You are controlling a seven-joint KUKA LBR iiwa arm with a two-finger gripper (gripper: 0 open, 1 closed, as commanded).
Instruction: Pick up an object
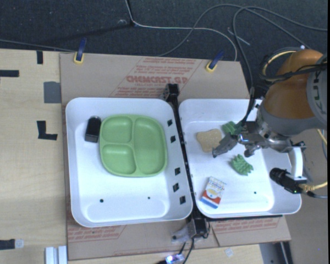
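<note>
A single fixed camera looks down on the table (22, 164) from above, at a slight slant, so the far edge and a dark carpeted floor (55, 10) with cables fill the top of the frame. It stands far enough off to take in both white bins whole: the left bin (80, 197) and the right bin (275, 202) sit side by side near the centre. The arm (294, 100) enters from the right edge, its orange band nearest the lens.
</note>
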